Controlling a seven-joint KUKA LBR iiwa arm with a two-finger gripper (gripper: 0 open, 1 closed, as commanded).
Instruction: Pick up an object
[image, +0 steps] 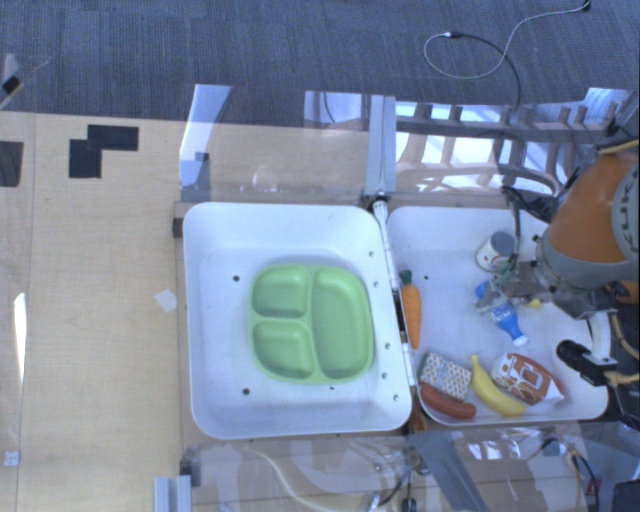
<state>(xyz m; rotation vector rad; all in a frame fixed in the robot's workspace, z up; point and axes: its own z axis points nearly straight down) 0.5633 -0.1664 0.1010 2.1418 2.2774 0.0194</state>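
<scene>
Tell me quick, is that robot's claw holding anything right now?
Gripper: low in the right bin, beside a small blue bottle; whether it is open, closed or holding anything cannot be told.

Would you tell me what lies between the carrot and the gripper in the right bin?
In the camera view, bare white bin floor separates the carrot from the gripper; nothing rests on that stretch.

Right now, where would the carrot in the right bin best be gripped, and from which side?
Across its thick upper half, coming straight down from above. The carrot lies flat and lengthwise beside the right bin's left wall, tapering toward the near end, so the tool should probably close along the wall, not across it.
</scene>
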